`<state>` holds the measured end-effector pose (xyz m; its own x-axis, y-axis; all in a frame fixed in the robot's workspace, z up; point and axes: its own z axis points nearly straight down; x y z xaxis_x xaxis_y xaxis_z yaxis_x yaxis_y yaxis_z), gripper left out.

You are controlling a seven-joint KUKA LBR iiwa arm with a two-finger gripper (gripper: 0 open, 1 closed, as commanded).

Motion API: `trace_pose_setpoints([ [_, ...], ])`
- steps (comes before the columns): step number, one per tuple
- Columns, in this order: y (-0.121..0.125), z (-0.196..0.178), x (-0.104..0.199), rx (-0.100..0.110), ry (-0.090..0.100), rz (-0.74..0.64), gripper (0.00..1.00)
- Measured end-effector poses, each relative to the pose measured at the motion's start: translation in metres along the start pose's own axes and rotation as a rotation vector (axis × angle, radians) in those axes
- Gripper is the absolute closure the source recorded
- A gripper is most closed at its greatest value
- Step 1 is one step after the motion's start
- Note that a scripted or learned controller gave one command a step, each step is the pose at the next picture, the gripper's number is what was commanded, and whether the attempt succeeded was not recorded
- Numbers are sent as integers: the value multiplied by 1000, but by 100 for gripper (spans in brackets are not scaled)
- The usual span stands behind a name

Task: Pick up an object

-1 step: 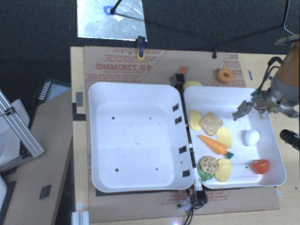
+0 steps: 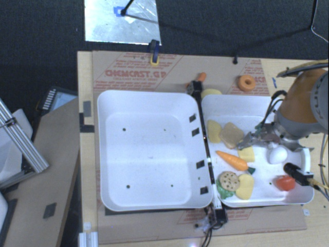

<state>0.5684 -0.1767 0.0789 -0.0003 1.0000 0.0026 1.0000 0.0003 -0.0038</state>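
So the nearest grab candidate is the slice of bread [image 2: 232,134], lying flat in the right bin [image 2: 241,103], up in the left half of it. The gripper [image 2: 247,139] is low in that same bin with its tip right against the bread's right edge, maybe touching, hard to call from this angle. Can't tell whether it's spread or pinched together, and nothing is visibly held in it.

Just below the gripper there's a yellow block [image 2: 247,154], and right of that a white egg [image 2: 277,155]. A pale yellow piece [image 2: 213,131] sits just left of the bread, hugging the bin's left wall. Under those, a carrot [image 2: 232,160] lies at a slant. Nearer the front edge is a cookie [image 2: 229,180] resting partly on a green piece [image 2: 222,191], with a yellow wedge [image 2: 246,187] touching it on the right. A red tomato [image 2: 284,182] is off in the front right corner.

The arm [image 2: 303,107] comes in from the right over the bin's far side. The left bin [image 2: 149,153] sits right alongside, rims touching. Both are on a cardboard sheet [image 2: 133,71], and a donut [image 2: 247,83] lies on the cardboard behind the right bin.
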Motion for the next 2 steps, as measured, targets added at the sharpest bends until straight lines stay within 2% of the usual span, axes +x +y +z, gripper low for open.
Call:
trace_pose_setpoints([
  [1,67,-7,33,-12,-3,-9,0],
  [2,3,-5,48,1,-1,0,0],
])
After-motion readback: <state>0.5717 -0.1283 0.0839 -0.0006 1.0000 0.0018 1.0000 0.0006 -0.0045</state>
